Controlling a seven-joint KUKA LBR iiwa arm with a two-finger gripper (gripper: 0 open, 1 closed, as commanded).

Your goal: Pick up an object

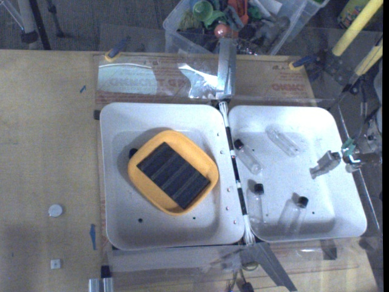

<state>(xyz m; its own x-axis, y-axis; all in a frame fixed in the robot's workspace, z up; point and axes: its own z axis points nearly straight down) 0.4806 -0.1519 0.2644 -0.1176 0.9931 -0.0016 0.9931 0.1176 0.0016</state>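
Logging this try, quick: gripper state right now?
Gripper: over the right bin, nothing visible between its fingers; open or shut cannot be told.

Glossy white plastic bins [115, 224] sit on a matt wooden counter [42, 132]; the vials [285, 140] look clear plastic.

Left bin [115, 163] holds a flat block [173, 172] mid-floor; right bin [340, 139] holds vials [248, 159] scattered near the divider, centre and front; gripper [327, 163] over its right side.
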